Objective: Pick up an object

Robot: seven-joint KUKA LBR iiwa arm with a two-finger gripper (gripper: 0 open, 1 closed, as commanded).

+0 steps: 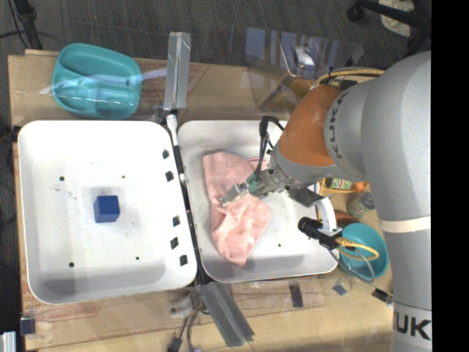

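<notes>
The claw (244, 189) is down in the right bin (293, 264), at the pink cloth (233, 211) crumpled toward that bin's nine o'clock side, likely placed to pinch a raised fold. Whether it is clenched or released I cannot tell. A blue cube (107, 208) sits alone in the left bin (44, 145).

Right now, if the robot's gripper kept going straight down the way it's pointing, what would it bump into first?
Most likely the pink cloth lying in the right bin. The gripper sits right over its middle, though one slanted view can't show how high above it.
</notes>
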